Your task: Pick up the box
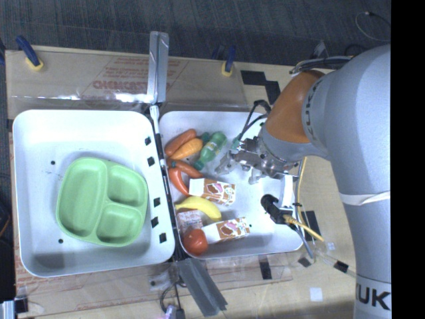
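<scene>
Risk: clutter | small white printed carton box [218, 191] mid right white bin [292, 243], touching yellow banana [202, 207] and red sausage [184, 172] | gripper [255, 159] beside box, opening unreadable, nothing visibly held | likely neighbour snagged.

White letters "UK", the visible part of a longer word cut off at the frame edge, stand on the grey arm [362, 178] at the near right corner. Faint red printing, too blurred to read, covers the cardboard sheet [126, 75] beyond the left bin [26, 178].
</scene>
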